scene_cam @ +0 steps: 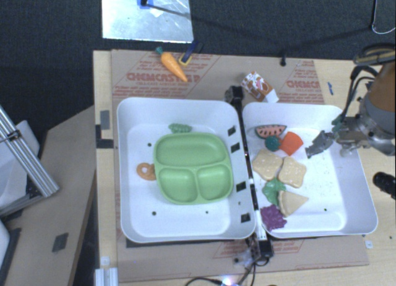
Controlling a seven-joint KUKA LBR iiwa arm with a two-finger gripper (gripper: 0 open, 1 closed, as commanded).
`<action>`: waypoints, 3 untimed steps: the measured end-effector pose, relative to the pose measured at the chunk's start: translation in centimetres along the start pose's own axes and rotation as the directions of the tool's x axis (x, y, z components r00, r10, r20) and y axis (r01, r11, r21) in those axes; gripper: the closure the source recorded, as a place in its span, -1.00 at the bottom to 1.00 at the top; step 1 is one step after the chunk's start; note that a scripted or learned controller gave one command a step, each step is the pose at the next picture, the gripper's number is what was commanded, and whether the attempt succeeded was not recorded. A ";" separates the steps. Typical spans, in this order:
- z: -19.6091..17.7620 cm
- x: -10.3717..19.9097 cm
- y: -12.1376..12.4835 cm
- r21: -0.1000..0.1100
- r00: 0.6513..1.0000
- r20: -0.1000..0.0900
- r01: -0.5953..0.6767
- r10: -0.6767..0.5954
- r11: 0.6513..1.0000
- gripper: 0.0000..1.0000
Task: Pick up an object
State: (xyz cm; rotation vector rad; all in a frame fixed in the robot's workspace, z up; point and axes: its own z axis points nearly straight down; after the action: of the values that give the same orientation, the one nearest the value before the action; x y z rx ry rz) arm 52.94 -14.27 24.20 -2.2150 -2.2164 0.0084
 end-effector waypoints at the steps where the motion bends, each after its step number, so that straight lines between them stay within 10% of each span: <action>1: -0.6 0.0 0.2 -0.011 1.000 0.002 0.003 -0.003 1.000 -1.00; 3: 10.2 0.1 -0.2 -0.008 1.000 0.001 0.001 -0.001 1.000 -1.00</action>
State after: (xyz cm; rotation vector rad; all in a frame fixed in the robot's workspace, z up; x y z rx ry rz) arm 52.65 -14.18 13.98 -2.2185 -2.2215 0.0010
